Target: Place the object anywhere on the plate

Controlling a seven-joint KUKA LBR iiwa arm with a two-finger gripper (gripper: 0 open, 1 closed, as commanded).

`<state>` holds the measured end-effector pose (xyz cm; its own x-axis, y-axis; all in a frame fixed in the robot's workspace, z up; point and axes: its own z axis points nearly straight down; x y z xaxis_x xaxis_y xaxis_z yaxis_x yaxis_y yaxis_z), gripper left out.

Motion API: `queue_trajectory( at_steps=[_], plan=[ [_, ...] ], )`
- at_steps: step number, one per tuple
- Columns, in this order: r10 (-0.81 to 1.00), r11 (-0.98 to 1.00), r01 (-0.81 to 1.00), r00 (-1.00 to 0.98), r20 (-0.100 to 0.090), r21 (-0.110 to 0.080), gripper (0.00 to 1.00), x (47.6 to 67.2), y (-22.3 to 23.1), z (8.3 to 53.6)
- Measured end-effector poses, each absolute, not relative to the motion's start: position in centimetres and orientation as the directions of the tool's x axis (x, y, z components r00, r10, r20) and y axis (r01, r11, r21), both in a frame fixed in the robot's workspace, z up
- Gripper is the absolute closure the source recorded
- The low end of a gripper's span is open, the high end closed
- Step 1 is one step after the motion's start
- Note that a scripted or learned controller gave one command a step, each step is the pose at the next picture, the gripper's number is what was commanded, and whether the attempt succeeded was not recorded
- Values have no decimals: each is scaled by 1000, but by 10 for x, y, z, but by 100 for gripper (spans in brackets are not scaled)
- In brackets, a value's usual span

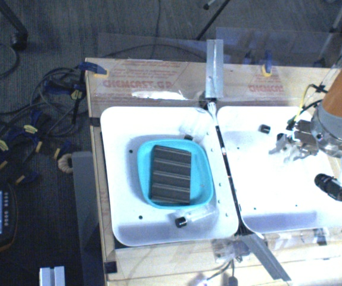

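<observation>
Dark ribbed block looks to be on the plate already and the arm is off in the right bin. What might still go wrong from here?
1. The dark ribbed block covers most of the blue plate; a nudge could push it over the rim.
2. The gripper sits low over the right bin, so it could knock the small black piece.

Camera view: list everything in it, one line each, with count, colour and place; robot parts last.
Bins: two, white, side by side on the bench.
Plate: one, light blue, in the left bin.
Ridged block: one, dark grey, lying on the plate.
Small black piece: one, in the left bin below the plate.
Small black piece: one, in the right bin near its top.
Cables: tangle, black with blue and yellow clips, on the floor at left.
Arm: one, grey and orange, at right.
Tool: one, metallic, above the right bin.
</observation>
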<state>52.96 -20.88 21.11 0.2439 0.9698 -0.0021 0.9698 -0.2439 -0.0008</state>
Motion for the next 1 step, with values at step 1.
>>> queue_trajectory(
  at_steps=[1],
  plan=[
    [970,-244,970,244,-2,-1,0,530,-209,211]
  ],
)
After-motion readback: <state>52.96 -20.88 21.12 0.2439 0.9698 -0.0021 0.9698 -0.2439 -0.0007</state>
